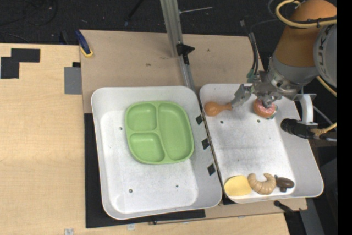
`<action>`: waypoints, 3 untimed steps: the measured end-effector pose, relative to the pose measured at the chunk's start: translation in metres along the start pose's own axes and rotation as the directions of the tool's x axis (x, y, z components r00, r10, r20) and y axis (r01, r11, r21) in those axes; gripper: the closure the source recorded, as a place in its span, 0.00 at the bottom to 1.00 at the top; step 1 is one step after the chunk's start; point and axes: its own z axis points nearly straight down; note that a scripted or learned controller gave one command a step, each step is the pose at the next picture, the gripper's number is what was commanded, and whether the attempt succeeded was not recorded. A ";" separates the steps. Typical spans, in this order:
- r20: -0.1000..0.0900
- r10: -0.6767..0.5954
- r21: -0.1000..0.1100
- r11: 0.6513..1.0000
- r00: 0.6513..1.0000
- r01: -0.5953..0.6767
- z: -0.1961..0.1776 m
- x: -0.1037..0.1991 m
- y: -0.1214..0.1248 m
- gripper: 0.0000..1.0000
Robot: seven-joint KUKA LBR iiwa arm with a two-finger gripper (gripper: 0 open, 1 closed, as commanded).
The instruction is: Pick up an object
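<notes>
Overhead slanted view of a desk (137, 58) carrying two shallow white bins side by side. The left bin (110, 184) contains a green divided plate (159, 132) with three compartments, lying flat near the bin's centre. The right bin (258, 146) contains several small objects: an orange drumstick-shaped toy (216, 108) at about 11 o'clock near the bin's upper left corner, a pink doughnut-like object (265, 109) at about 1 o'clock near the upper edge, and, along the lower edge at about 6 o'clock, a yellow rounded piece (237, 186), a tan curled object (263, 183) touching it on its right, and a small dark brown item (284, 182) just beside that. The grey arm with its orange band (305, 25) enters from 3 o'clock and places the tool (263, 97) low over the upper part of the right bin, directly above the pink doughnut-like object. Whether the tool's fingers are spread or closed cannot be told, since its body hides them, and nothing is visibly gripped. A metal post (171, 19) rises at 12 o'clock behind the bins.
</notes>
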 end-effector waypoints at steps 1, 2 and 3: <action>-0.001 0.001 0.008 1.000 1.000 -0.001 0.065 0.000 0.001 0.00; 0.001 0.000 -0.004 1.000 1.000 0.000 0.120 -0.008 0.001 0.00; 0.003 0.001 -0.007 1.000 1.000 -0.001 0.121 -0.009 0.004 0.00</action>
